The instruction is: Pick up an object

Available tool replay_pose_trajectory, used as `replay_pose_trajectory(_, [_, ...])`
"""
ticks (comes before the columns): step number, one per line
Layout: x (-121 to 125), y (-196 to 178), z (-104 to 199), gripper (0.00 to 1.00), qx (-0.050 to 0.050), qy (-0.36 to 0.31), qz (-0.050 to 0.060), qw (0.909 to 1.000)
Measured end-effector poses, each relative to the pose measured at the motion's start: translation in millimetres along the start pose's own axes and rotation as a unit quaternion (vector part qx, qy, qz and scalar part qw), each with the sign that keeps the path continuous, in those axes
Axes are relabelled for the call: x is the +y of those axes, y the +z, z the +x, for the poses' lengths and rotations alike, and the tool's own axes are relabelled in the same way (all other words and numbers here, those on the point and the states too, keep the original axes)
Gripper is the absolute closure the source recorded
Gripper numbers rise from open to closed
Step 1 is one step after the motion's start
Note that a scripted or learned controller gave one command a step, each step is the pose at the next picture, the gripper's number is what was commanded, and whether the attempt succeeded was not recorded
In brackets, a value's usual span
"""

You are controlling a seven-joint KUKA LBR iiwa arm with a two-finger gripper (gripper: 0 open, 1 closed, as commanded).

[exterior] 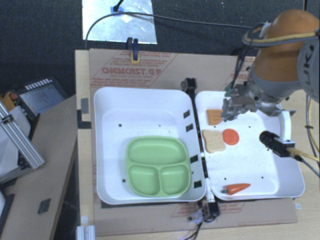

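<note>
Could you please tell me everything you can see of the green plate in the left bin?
The green plate is pale green, looks like smooth plastic, and has a rounded rectangular outline with a raised rim. It is split into three compartments: one wide section across the far side and two smaller ones side by side nearer the camera. All three look bare. It lies flat, right side up, on the floor of the left bin, toward its near right corner, close to the wall between the two bins. Nothing else touches it.

Dark speckled carpet floor (40, 29) around the bench. Shiny metal plate (119, 11) lies on the floor at top, black cable (165, 17) running across it. Tan side table (37, 159) at left, aluminium rail (17, 136) on it.
</note>
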State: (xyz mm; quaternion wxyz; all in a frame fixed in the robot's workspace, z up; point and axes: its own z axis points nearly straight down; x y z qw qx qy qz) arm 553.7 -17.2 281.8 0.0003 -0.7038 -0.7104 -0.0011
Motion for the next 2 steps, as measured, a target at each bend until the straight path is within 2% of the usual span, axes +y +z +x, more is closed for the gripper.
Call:
replay_pose_trajectory(1, [-6,20,42,1.0,0.0,0.0,0.0,1.0])
replay_pose_trajectory(2, [-13,22,94,1.0,0.0,0.0,0.0,1.0])
